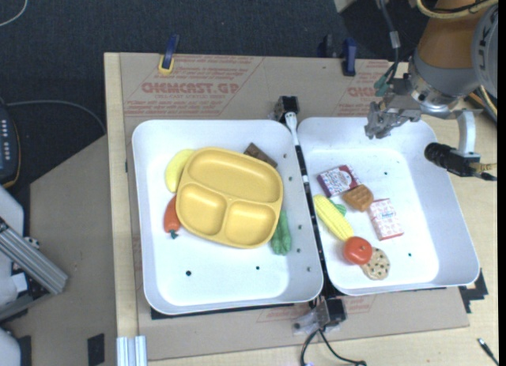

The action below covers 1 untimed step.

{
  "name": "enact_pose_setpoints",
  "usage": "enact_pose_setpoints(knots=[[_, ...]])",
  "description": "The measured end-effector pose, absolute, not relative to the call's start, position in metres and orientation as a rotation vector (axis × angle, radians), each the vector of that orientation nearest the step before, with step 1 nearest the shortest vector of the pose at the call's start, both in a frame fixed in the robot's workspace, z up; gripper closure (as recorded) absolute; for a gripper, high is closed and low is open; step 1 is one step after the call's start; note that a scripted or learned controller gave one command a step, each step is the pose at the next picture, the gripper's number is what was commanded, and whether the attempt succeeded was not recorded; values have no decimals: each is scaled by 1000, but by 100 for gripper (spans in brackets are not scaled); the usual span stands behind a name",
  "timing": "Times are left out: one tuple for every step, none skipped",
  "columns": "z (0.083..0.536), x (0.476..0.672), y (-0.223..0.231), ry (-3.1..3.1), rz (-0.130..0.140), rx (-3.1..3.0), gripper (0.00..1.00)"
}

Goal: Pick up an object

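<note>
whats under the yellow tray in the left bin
Poking out from under the yellow tray: a yellow piece, a red one, a green one and a brown corner. Their covered parts are hidden.

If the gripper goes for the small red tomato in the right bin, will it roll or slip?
Probably both. The small red tomato looks round and glossy, so fingers may slide off it. It touches the speckled round cookie and lies near the yellow corn cob, which may stop some rolling. It looks like a light toy.

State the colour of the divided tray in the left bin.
Yellow: the divided tray, seen in the camera view.
</note>
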State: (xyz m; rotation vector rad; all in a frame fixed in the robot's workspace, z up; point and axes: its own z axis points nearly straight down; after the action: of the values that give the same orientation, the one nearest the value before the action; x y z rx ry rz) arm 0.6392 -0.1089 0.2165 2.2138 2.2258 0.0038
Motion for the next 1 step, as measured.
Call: enact_pose_setpoints(knots=[[226,663,-91,2222,4,2216,100]])
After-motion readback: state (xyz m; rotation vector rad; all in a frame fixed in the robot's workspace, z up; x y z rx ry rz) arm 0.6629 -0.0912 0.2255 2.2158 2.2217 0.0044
